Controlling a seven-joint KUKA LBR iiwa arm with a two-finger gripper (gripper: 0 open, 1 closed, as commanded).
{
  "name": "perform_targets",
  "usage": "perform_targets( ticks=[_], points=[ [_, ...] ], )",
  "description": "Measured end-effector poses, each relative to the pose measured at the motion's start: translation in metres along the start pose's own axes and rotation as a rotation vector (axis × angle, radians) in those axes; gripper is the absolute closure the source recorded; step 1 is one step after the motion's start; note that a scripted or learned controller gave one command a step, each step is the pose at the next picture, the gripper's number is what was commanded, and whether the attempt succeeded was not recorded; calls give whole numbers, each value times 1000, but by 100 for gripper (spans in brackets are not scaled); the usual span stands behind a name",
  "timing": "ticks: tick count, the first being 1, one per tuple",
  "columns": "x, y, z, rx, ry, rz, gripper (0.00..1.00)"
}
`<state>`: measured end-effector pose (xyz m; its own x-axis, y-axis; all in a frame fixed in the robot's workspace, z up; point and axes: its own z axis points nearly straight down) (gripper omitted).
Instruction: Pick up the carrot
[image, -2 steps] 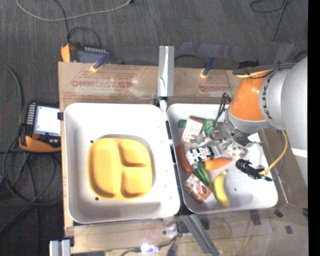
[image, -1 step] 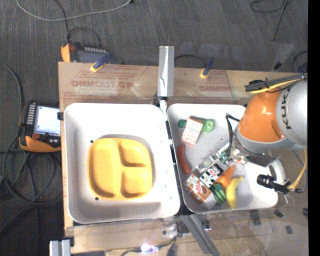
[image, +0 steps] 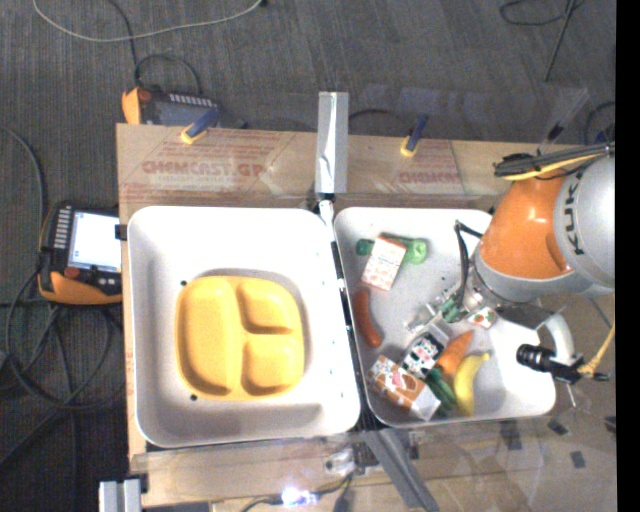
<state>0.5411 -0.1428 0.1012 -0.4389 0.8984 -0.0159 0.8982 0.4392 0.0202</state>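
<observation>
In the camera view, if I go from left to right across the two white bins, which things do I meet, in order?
Yellow divided tray in the left bin → sausage → small white carton → carrot → banana → orange band of the arm.

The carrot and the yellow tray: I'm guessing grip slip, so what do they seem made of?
The carrot, in the right bin, looks like smooth moulded plastic: even orange colour, faint sheen, so probably a toy. The yellow tray, in the left bin, looks like matte rigid plastic, with rounded moulded compartments.
</observation>
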Motion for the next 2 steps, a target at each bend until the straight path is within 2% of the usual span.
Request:
perform_targets(
  ticks=[1, 2],
  points=[
    [55, 6, -83, 20, 18, -21, 100],
    [81, -22, -96, 22, 19, -7, 100]
  ],
)
